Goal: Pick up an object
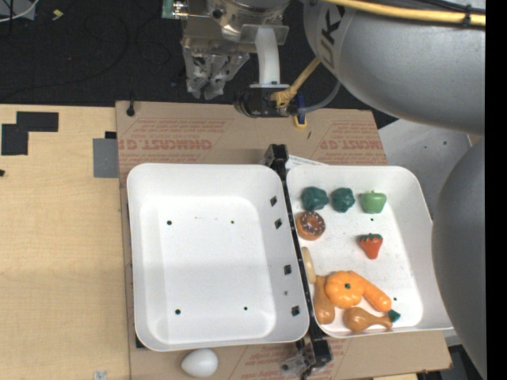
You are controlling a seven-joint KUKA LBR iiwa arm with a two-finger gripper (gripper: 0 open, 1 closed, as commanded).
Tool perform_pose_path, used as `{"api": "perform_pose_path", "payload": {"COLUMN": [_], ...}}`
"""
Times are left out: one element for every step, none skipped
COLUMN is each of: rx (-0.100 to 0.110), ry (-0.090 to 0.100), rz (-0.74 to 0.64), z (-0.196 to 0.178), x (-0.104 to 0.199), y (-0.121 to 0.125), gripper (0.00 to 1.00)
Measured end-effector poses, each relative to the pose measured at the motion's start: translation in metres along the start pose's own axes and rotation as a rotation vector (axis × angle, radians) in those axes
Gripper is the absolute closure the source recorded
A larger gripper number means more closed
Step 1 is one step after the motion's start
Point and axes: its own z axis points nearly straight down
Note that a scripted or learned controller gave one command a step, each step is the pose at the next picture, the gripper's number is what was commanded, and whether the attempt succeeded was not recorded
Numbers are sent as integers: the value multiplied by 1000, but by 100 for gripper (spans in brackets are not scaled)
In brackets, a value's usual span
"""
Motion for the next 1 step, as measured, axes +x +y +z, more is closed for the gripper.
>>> {"api": "perform_pose_path", "payload": {"rx": [9], "ry": [-3], "rz": [0], "z": [-77], "x": [0], "y": [-11], "gripper": [100]}}
